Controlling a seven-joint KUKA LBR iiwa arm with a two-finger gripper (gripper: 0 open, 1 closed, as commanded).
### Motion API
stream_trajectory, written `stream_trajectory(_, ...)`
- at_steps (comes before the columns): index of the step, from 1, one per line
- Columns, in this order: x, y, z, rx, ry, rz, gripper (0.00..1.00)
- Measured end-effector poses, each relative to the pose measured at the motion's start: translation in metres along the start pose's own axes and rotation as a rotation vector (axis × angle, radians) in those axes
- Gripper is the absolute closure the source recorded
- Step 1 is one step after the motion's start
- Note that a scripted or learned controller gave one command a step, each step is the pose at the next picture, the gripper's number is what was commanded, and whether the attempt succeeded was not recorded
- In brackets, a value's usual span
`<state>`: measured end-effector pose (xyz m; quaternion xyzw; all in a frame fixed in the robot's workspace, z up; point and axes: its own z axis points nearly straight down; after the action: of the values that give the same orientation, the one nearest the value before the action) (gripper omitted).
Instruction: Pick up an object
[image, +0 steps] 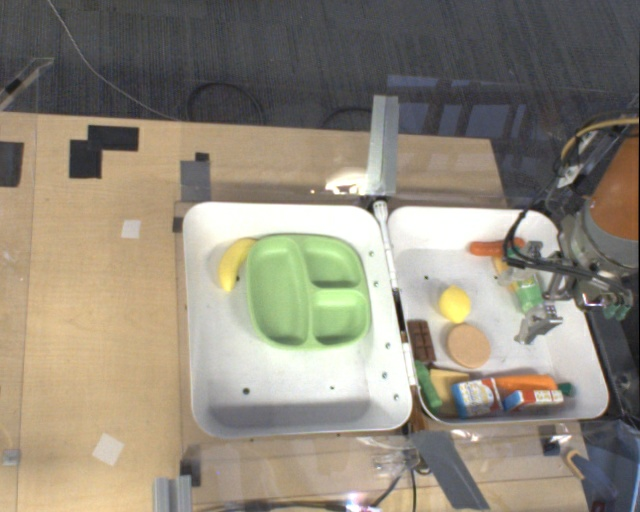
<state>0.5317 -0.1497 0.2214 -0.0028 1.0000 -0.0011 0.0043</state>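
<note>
My gripper (537, 326) hangs over the right side of the right bin (590, 372), reaching in from the right. A small green object (527, 294) lies just above it in the view, close to or touching it; I cannot tell which. To the gripper's left are a yellow lemon (455, 303) and a round tan disc (468, 346). A brown chocolate bar (421, 341) lies by the bin's left wall. An orange-red stick-like item (488, 248) rests near the back. Along the front wall sit a carrot (528, 382), a blue and white box (478, 397) and a dark green item (429, 386).
The left bin (215, 390) holds a green divided plate (304, 289) with a banana (233, 264) at its left edge. A metal post (382, 150) stands behind the ridge where the bins meet. Black cables (525, 255) loop off the arm over the right bin's back right.
</note>
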Motion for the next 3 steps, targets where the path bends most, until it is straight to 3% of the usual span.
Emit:
stream_trajectory(1, 0.009, 0.025, 0.123, 0.000, -0.006, -0.028, 0.00)
stream_trajectory(2, -0.068, -0.005, 0.120, 0.000, -0.004, -0.254, 0.00)
stream_trajectory(3, -0.009, 0.031, 0.130, 0.001, -0.010, -0.155, 0.00)
